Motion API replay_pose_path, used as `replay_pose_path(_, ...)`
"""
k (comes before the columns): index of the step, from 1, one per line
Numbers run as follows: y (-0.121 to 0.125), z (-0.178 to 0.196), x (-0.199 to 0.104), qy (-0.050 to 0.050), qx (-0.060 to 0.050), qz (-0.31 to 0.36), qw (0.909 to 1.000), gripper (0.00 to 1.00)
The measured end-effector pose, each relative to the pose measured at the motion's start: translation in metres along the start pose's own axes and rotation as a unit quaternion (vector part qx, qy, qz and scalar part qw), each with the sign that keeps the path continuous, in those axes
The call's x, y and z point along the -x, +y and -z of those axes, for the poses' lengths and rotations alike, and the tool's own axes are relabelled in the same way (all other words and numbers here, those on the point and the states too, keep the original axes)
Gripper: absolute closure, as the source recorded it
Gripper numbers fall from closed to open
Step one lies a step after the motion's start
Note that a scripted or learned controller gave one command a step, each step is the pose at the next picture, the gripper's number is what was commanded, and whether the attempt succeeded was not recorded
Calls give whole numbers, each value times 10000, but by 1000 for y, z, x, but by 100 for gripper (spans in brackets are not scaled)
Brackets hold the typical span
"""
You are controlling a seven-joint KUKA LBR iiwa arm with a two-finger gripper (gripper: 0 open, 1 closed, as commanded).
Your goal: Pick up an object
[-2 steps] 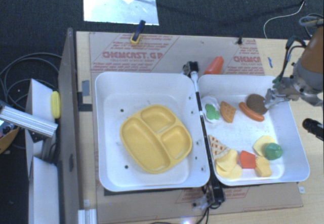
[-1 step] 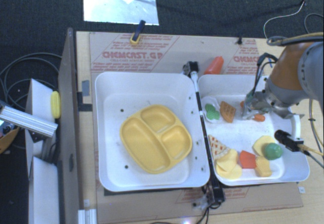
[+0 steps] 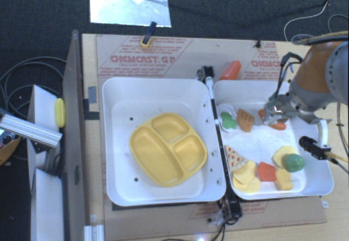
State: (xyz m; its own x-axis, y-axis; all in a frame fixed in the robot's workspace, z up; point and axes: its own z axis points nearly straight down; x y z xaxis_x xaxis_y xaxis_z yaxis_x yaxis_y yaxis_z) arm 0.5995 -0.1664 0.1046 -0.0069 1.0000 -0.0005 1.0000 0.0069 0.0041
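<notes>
My gripper (image 3: 272, 116) is low over the back right part of the right bin (image 3: 322, 188), reaching in from the right. A small orange-red piece (image 3: 279, 125) lies right under it, partly covered by the gripper. To its left lie a brown waffle-like piece (image 3: 245, 120) and a green piece (image 3: 228, 122) on something white. At the bin's front are a pizza slice (image 3: 234, 155), yellow pieces (image 3: 246, 175), a red piece (image 3: 266, 171), a green ball (image 3: 294, 162) and a yellow lump (image 3: 283, 154).
The left bin (image 3: 117, 125) holds a yellow divided plate (image 3: 167, 148). An orange carrot (image 3: 230, 70) lies on the bench behind the bins. The rims where the two bins meet (image 3: 216, 125) run between them.
</notes>
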Motion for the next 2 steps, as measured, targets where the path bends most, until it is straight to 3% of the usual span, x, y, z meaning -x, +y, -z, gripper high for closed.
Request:
replay_pose_path(1,-29,-21,-22,8,-30,-26,10000,100)
replay_pose_path(2,20,29,-1,-15,28,-9,10000,100)
